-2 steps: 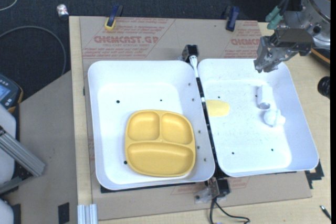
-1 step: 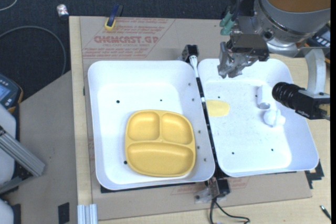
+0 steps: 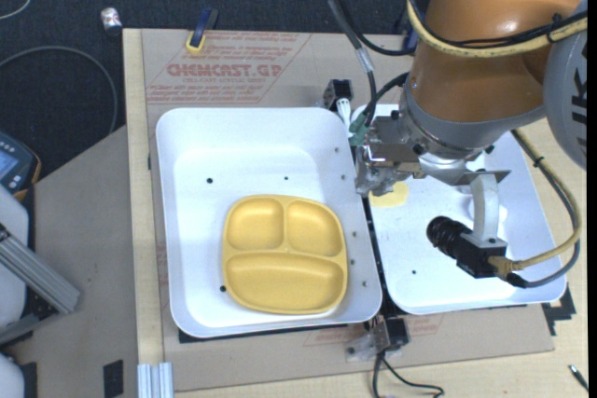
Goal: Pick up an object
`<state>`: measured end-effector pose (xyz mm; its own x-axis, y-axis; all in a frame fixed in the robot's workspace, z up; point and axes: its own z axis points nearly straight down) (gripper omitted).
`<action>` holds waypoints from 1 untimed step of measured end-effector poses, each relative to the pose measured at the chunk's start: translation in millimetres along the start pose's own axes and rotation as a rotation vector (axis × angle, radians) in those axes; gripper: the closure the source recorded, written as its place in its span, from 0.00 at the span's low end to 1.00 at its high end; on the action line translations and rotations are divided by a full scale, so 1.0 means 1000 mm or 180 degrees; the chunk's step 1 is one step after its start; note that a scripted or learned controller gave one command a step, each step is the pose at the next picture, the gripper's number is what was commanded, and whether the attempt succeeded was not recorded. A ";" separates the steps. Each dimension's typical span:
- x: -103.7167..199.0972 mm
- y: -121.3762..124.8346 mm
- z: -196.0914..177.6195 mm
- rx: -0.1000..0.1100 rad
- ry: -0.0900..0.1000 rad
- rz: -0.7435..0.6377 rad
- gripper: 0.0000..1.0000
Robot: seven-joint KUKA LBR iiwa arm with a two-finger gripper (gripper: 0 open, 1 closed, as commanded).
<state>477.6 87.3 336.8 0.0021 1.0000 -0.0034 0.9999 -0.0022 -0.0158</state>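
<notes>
Now low over right bin (image 3: 522, 200), jaws (image 3: 387, 180) state unclear under wrist; small yellow object (image 3: 395, 194) just beneath, near left wall. Risk: closing off-centre, nudging object against wall, missing.

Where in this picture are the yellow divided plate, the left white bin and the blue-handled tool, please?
yellow divided plate (image 3: 284, 253): camera view, centre ridge.
left white bin (image 3: 233, 144): camera view, bare floor.
blue-handled tool (image 3: 201, 30): camera view, handle middle.
</notes>
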 end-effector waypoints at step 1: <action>-0.040 0.002 -0.031 -0.0067 0.0009 0.0008 1.00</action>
